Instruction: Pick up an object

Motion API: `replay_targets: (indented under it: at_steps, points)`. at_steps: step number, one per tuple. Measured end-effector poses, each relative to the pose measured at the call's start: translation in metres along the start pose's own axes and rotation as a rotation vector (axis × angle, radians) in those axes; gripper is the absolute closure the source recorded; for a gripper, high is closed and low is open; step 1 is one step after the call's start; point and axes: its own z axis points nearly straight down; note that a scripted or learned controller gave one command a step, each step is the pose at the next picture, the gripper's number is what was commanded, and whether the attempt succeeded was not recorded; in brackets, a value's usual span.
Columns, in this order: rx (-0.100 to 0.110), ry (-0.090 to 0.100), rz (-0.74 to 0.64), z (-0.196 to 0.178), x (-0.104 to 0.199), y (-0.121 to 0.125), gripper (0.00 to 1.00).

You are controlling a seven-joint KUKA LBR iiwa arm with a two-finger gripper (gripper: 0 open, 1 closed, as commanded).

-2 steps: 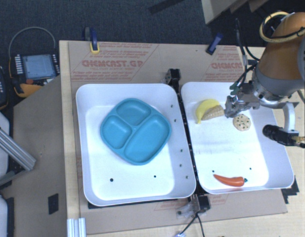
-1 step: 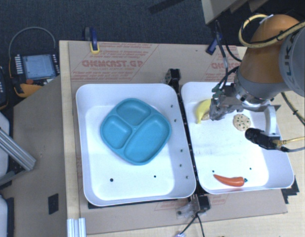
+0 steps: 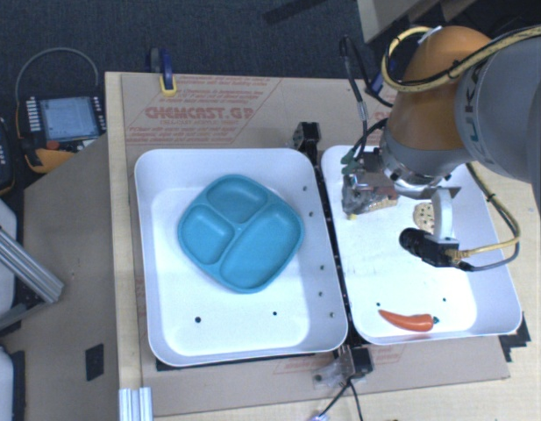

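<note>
We found the tool (image 3: 368, 193) low in the right bin (image 3: 494, 318), its state unclear to us, and judged the red pepper (image 3: 407, 320) near the front rim warranted a centred descent

A blue divided plate (image 3: 241, 232) was seen in a white bin (image 3: 156, 261) left of the gripper (image 3: 365, 196); a red-orange chili pepper (image 3: 406, 320) with a green stem was seen below it.

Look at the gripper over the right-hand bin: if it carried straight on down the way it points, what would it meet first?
Probably the bare white floor of the right bin. The gripper points down near that bin's upper left corner, and nothing seems to lie under it. The red chili pepper lies well off that line, though depth is hard to judge.
</note>
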Motion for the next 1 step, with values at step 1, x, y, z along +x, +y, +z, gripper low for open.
replay_targets:
  at_steps: [1]
  points:
    - [0.000, 0.001, -0.005, 0.0007, 0.0508, -0.0054, 1.00]
